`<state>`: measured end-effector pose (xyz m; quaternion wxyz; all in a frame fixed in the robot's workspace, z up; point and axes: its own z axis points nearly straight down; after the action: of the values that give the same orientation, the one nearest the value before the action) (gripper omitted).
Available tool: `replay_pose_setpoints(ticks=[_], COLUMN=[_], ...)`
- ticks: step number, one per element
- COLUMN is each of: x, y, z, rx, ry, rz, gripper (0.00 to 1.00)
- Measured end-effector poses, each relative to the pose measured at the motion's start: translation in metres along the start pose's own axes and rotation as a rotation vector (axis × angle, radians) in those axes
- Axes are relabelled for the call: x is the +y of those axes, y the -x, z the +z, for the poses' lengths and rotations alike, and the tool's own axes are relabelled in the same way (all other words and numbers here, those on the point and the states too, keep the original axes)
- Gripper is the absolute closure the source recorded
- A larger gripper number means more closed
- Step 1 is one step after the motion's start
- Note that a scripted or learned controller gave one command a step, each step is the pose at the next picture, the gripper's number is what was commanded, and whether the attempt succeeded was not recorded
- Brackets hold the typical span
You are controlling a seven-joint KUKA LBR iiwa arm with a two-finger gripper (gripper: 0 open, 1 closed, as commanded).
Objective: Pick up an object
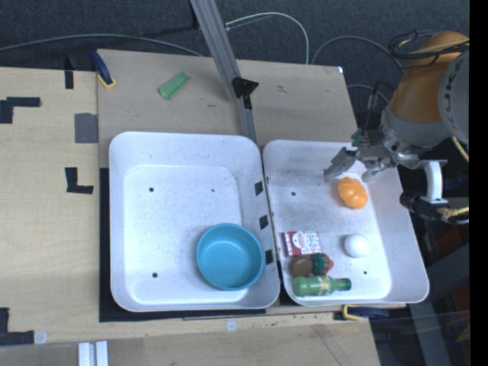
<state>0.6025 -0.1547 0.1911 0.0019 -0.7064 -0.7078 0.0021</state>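
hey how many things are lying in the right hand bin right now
5: an orange ball just below the claw, a white ball, a red-and-white packet, a small brown-and-red toy, and a green bottle at the near edge.

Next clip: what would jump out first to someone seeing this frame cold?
Probably the blue bowl, alone near the front of the left bin. Next, the gripper reaching in from the right, just above an orange ball in the right bin. Toward that bin's front sit a white ball, a red-and-white carton and a green bottle lying on its side.
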Motion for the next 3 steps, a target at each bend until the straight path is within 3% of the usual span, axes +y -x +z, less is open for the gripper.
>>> replay_pose_setpoints(ticks=[1, 2, 3], x=[0.001, 0.001, 0.001], y=[0.001, 0.000, -0.001], z=[0.064, 0.105, 0.093], rx=[0.000, -0.001, 0.000], ry=[-0.002, 0.003, 0.003], rz=[0.000, 0.000, -0.002], gripper=[0.00, 0.00, 1.00])
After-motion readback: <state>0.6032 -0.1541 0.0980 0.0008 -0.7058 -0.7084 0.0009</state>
